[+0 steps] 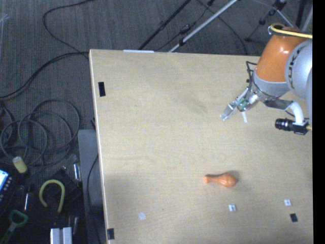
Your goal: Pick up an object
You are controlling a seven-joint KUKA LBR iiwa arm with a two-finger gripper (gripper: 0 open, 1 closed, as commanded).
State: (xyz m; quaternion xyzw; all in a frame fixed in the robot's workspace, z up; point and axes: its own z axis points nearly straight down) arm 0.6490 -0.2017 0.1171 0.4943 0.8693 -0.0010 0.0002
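The arm (284, 67) reaches leftward, end effector (234, 109) angled down-left.

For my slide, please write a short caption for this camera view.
KUKA arm's gripper hovers over a tan bench, apart from a small orange pear-shaped object.

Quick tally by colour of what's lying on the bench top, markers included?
Orange pear-shaped object: 1
Black markers: 3
Small white square markers: 2
Total: 6
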